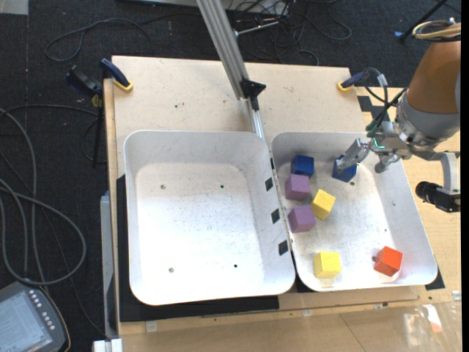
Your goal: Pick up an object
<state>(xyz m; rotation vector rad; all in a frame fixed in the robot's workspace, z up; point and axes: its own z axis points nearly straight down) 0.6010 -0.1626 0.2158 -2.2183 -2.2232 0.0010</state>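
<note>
The right bin (410,226) holds several small cubes. A dark blue block (344,170) lies near the back of the bin, with a brighter blue cube (303,165) to its left. Two purple cubes (297,187) (301,218) and a yellow cube (323,203) sit in the middle. Another yellow cube (327,264) and an orange cube (388,260) rest near the front. My gripper (370,159) hangs over the back right of this bin, open. Its left finger (357,152) is just above and right of the dark blue block, and nothing sits between the fingers.
The left bin (135,196) adjoins the right one along a shared wall. A slanted metal pole (223,39) rises from the back of the bench. Clamps (117,75) (352,81) grip the board's far corners. Cables lie on the floor around it.
</note>
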